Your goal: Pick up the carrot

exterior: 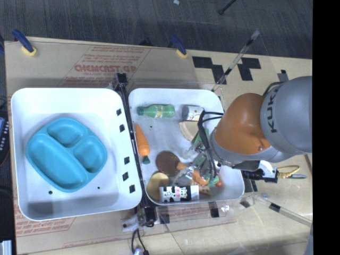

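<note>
Lying against the left wall of the right bin, the carrot runs roughly from twelve to six o'clock, its thick orange end low and its narrow tip pointing up toward a green bottle. The gripper sits low in the same bin, over a clutter of small things near a brown disc and a black-and-white carton. From the gripper the carrot lies at about ten o'clock, across the open floor of the bin. Whether the gripper is clenched or released cannot be told; the arm and clutter hide it. Closing across the carrot's short width looks the sensible approach.
</note>
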You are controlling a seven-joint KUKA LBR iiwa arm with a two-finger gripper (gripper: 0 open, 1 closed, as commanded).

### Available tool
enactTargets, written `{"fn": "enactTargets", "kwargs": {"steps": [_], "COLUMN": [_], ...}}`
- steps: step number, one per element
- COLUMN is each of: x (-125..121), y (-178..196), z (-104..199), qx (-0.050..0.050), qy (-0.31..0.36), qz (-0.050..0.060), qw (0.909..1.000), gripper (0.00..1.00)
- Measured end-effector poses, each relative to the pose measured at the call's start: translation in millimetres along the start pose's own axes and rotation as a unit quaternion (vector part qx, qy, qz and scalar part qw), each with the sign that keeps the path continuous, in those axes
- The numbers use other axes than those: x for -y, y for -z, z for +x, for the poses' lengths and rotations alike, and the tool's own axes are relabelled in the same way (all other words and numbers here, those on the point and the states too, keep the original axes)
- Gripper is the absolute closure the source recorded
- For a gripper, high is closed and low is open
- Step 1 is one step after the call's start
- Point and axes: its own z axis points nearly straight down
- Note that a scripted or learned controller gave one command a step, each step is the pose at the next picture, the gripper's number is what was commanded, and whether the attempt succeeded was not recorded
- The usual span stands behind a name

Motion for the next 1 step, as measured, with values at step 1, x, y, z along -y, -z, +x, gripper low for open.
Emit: {"fn": "enactTargets", "kwargs": {"steps": [1], "x": [-1.1], "y": [9.4], "z": [0.7], "qx": [-0.003], "qy": [0.005], "qz": [0.001], "qw": [1.0000], "gripper": [1.00]}}
